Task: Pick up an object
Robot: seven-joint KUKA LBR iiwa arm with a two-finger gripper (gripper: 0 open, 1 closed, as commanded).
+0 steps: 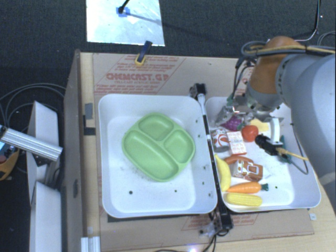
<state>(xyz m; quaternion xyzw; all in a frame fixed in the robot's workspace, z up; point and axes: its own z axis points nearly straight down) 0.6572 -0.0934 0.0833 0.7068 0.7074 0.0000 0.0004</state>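
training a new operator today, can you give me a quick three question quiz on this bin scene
1. True or false: the green divided plate lies in the left bin.
2. Which sits nearest the front wall of the right bin? A) tomato B) corn cob C) purple item
3. Fill in: the carrot lies just behind the corn cob and beside the ____.

Key
1. True
2. B
3. banana
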